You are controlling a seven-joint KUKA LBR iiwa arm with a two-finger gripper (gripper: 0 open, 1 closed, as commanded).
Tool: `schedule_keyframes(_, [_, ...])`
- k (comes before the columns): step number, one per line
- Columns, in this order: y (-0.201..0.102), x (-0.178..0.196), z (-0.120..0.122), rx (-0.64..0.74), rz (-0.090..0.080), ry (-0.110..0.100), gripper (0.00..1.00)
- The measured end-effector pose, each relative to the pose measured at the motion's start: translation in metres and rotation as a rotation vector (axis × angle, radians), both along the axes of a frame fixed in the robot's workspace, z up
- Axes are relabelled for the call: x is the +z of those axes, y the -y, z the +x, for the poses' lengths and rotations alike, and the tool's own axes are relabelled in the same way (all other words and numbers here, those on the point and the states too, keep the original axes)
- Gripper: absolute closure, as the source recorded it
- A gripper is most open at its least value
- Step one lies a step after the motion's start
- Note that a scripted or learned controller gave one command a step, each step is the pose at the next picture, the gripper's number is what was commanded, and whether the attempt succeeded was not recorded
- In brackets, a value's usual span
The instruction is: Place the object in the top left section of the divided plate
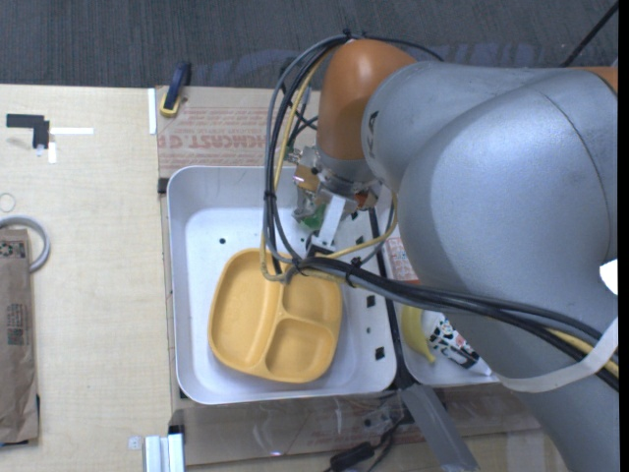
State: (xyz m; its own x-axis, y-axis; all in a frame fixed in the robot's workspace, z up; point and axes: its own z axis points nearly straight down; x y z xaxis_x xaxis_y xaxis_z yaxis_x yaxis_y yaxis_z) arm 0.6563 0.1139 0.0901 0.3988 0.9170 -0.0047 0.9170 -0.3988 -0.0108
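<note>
The claw (316, 214) hangs over the left bin (187, 264), just above the yellow divided plate (275, 321); its opening cannot be told. Something green (311, 220) shows there, seemingly the object. Next: lowering into the plate's top left section.

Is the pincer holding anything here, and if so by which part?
It cannot be told: the pincer hangs above the yellow divided plate, with something green at its tip, but cables hide any grasp.

One yellow divided plate (275, 327), two white bins (192, 264), one banana (417, 334), one arm (472, 195)
</note>
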Motion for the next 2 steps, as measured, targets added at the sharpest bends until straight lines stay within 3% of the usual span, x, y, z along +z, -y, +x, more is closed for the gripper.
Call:
schedule_keyframes(1, [-0.066,0.002,-0.067,-0.267,-0.003,0.012,1.0])
schedule_keyframes(2, [-0.053,0.19,-0.01,-0.59,-0.006,0.009,1.0])
